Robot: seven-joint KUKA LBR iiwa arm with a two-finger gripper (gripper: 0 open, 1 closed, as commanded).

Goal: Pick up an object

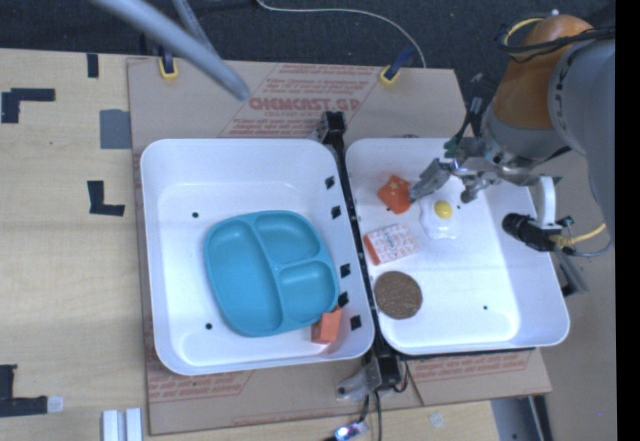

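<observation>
Objects lie in white bins (160,229) on cardboard (300,99); jaws' state unclear

Red print on the cardboard sheet (290,101) under the bins reads roughly "CHEMCAST GP"; other lettering is illegible.

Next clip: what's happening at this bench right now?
A grey KUKA arm reaches in from the right over the right bin, with its gripper low above a small white and yellow object. Nothing is visibly held. Nearby in that bin lie an orange block, a red-and-white packet and a brown disc. The left bin holds a blue divided plate with a small orange piece by its corner.
</observation>
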